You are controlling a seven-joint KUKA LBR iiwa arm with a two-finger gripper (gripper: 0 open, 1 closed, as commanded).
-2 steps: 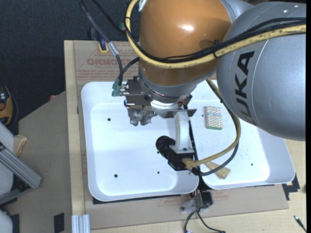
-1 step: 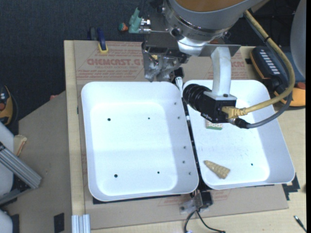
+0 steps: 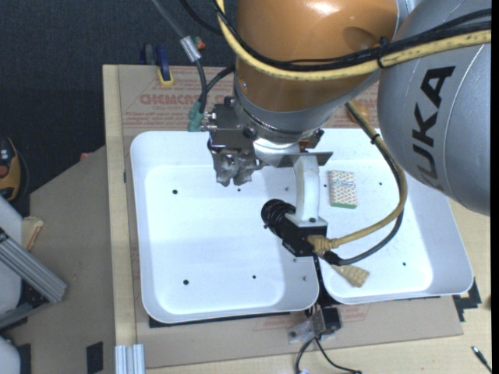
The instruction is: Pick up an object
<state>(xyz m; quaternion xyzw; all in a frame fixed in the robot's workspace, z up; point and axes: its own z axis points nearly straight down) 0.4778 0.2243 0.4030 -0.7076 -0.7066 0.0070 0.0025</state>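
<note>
The gripper [image 3: 234,170] hovers over the left bin [image 3: 203,240]; its grasp cannot be told. The sponge [image 3: 342,188] lies at three o'clock, so reaching comes next.

One cam, fixed above my table [image 3: 117,232], looking down at a slant on both bins: left bin [image 3: 203,240] whole, right bin [image 3: 413,232] partly behind me. My arm [image 3: 312,45] comes in from the frame's right and sits close under the lens (orange band and grey casing take most of the top). Table edge and dark floor show at left.
</note>
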